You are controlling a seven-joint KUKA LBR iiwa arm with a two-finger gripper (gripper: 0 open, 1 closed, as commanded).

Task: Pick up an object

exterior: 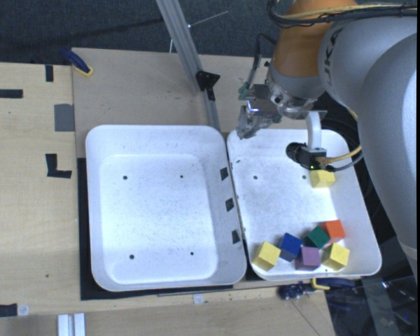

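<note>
Camera view:
Right bin [266, 187]: yellow block [323, 178] mid-right; six blocks [304, 249] clustered at near edge.
Left bin [157, 201]: bare.
Gripper [250, 126]: at right bin's far-left corner; grip state can't tell.

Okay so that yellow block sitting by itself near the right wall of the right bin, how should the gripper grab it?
Probably from straight above, fingers closing on two opposite side faces of the lone yellow block. It lies apart from the cluster of blocks, but it lies close to the right bin's wall, so the pair facing along the wall looks safer.
</note>
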